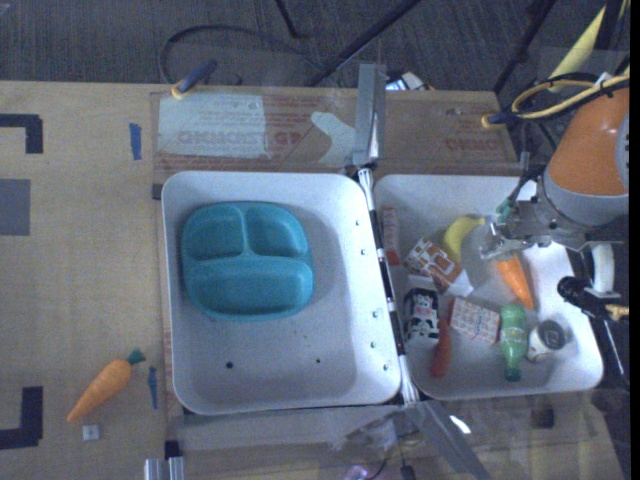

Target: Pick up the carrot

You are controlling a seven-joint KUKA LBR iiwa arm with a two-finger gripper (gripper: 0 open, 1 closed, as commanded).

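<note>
The claw hangs over the right bin, near its upper right part, with the grey arm and its orange band behind it to the right. Whether it is wide or narrow I cannot tell from here. Far off to its left and lower down, a toy carrot lies on the bare counter, outside both bins. Closer, still to the left, a teal divided plate sits in the left bin. Just left of the claw are a small orange-and-white carton and a yellow round thing; below those lie a black-and-white cow-pattern carton, a red stick-like piece and a pinkish checked packet. Right under the claw a second carrot lies in the right bin, its top touching or just below the claw. Below that stands a green bottle.
</note>
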